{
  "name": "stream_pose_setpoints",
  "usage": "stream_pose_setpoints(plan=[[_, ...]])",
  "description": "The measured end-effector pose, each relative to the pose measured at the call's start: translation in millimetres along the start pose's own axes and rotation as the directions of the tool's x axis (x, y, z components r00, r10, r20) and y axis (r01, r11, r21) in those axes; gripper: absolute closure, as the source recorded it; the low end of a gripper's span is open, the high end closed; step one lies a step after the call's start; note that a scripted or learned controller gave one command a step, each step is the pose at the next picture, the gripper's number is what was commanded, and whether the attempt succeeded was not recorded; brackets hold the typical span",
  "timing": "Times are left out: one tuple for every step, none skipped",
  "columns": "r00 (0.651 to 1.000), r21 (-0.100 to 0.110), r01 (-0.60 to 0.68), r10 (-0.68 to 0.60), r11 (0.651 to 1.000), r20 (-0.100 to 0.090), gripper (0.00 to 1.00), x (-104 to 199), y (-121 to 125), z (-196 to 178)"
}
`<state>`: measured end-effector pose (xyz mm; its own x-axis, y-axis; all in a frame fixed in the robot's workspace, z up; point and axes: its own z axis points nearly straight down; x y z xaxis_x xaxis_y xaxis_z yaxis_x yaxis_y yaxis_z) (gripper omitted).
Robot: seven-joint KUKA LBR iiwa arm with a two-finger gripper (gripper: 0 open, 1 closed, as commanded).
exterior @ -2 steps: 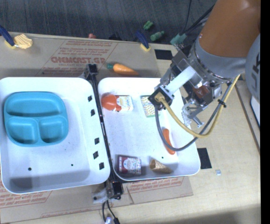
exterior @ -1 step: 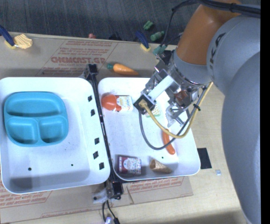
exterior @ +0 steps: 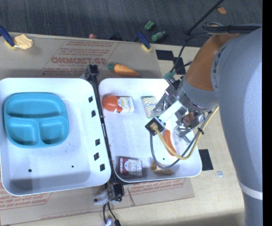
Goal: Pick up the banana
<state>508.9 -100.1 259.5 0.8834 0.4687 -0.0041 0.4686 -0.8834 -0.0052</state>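
Camera view: I see the banana (exterior: 168, 143) by the right edge of the right bin (exterior: 129, 138), toward the front corner, partly under the gripper (exterior: 182, 130). Can't tell gripper state. Probably light, stiff, slick; I'd grab mid-body, across the width.

a blue sectioned tray (exterior: 36, 118) sits in the white bin (exterior: 13, 173) far left of the gripper (exterior: 183, 131). a dark red packet (exterior: 129, 166) lies down-left of it, a red-and-white item (exterior: 117, 103), perhaps a small carton, up-left, and a carrot (exterior: 125, 70) further up on cardboard.
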Motion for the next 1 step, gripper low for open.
stream_pose_setpoints(plan=[[0.999, 0.002, -0.052, 0.052, 0.999, 0.002, 0.0, 91.8, -109.2, 46.7]])
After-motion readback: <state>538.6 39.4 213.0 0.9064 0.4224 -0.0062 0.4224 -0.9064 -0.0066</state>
